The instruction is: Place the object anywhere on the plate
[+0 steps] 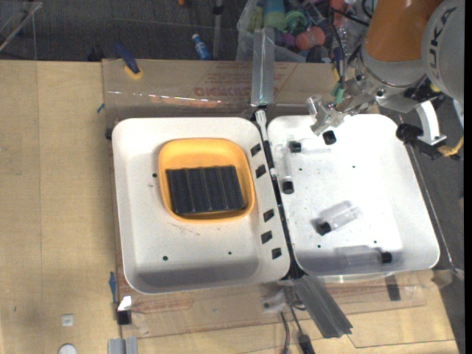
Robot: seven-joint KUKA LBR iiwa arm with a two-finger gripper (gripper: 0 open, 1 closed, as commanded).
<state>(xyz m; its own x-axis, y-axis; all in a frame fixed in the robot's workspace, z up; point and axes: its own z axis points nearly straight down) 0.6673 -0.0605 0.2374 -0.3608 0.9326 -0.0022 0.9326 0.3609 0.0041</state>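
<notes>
A yellow plate (pixel 171 161) lies in the left bin (pixel 133 198). On it rests a dark, ridged rectangular block (pixel 205 189), flat and covering most of the plate's middle. In the right bin (pixel 391 175) a small clear vial with a black cap (pixel 337 218) lies on its side near the centre. My gripper (pixel 325 122) hangs over the back left corner of the right bin, well apart from the vial and from the plate. Nothing shows in it.
A row of black clips (pixel 267 198) runs along the divider between the bins. Small black marks dot the right bin floor. A crate of colourful toys (pixel 302 6) stands behind the bins. A metal bar (pixel 262 72) rises at the back.
</notes>
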